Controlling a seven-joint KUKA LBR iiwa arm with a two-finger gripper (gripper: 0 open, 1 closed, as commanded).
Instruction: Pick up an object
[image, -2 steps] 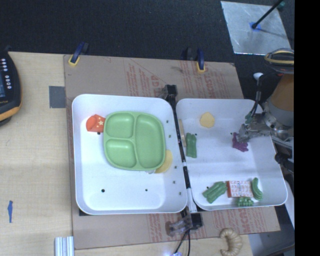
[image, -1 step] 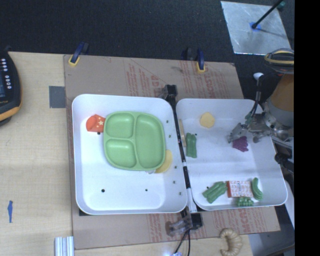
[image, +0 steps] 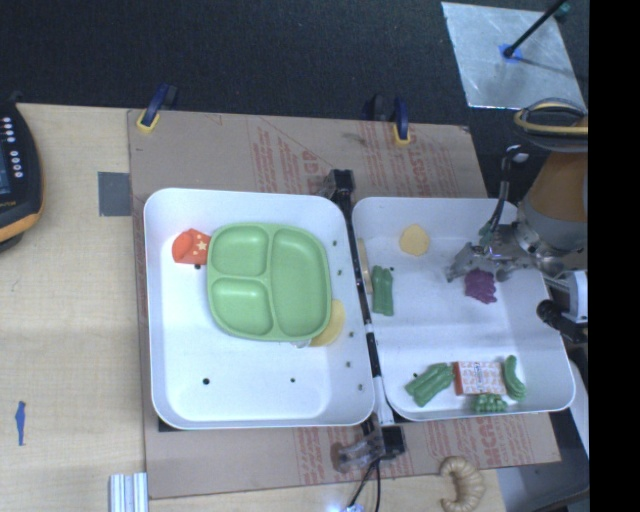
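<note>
My gripper (image: 487, 262) hangs over the right part of the right bin (image: 440, 215), reaching in from the right edge. A small purple bunch-like object (image: 482, 288) lies right at its lower tip, touching or just below it. I cannot tell whether the object is gripped. Further left in the same bin are a yellow round piece (image: 414, 240) and a green stick-shaped piece (image: 382, 291). Along the bin's front edge lie a green pod-like piece (image: 429, 383), a red and white packet (image: 477, 377) and a dark green piece (image: 513, 377).
The left bin (image: 170, 330) holds a light green divided plate (image: 270, 281), a red item with a yellow star (image: 189, 246) at its left, and a yellow piece (image: 332, 325) sticking out from under the plate. A tan curled object (image: 462, 483) lies outside the bins at the front.
</note>
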